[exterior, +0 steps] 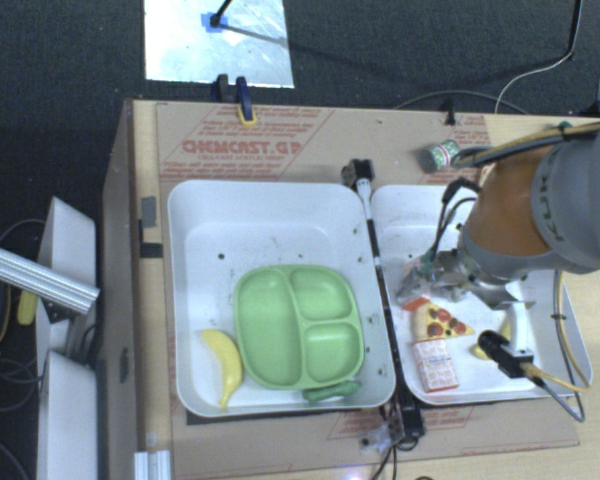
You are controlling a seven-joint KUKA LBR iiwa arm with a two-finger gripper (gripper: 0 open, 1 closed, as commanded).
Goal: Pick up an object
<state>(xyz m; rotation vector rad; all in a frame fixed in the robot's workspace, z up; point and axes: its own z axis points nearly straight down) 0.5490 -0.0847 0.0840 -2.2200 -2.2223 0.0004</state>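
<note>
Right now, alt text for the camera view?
A grey arm's gripper is low in the right bin, beside a pizza slice and a red-and-white packet. The left bin holds a green divided plate and a banana.

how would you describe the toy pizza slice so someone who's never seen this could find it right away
Look in the right-hand white bin, where the grey arm reaches in. The pizza slice lies just below the gripper, above a small red-and-white packet. It is the only triangular piece there, orange-yellow with red dots.
</note>
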